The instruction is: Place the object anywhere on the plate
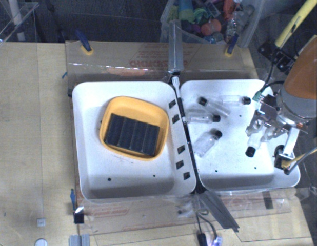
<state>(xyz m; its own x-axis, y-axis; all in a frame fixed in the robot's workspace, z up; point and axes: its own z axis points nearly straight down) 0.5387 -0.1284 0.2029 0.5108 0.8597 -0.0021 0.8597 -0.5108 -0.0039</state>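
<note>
A yellow plate [108, 118] lies in the left bin [86, 178] with a dark ribbed rectangular block [133, 134] resting on it. Several clear vials with black caps lie in the right bin [235, 173]: one at the back [224, 101], one near the divider [199, 118], one tilted in the middle [205, 143]. My gripper [264, 136] hangs low over the right side of that bin. Another black-capped vial [251, 147] sits right at the gripper's lower left, touching or nearly touching it; whether it is held I cannot tell.
A ridge with black tabs [179, 132] divides the two bins. A clear box of coloured toys [210, 9] stands behind the bins. Cables and a yellow-tipped part [288, 160] hang by the gripper at the right bin's edge.
</note>
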